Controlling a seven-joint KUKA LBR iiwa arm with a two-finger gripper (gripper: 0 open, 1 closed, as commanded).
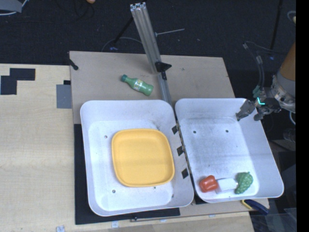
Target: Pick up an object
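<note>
The three small candidates for picking lie bunched in the lower right corner of the right bin (227, 144): a red pepper-like toy (208, 183), a white block (225, 184) touching it, and a green broccoli-like piece (244, 182) against the bin's wall, probably where they slid or were dropped. A yellow plate (142, 156) lies flat in the middle of the left bin (96, 124), and a green bottle (137, 84) lies on its side on the worktop (203, 76) above the bins. The hand (252, 111) hangs at the right bin's upper right corner, well apart from the trio, its dark fingers (243, 111) appearing spread with nothing between them, the arm leaning in from the frame's right edge.
</note>
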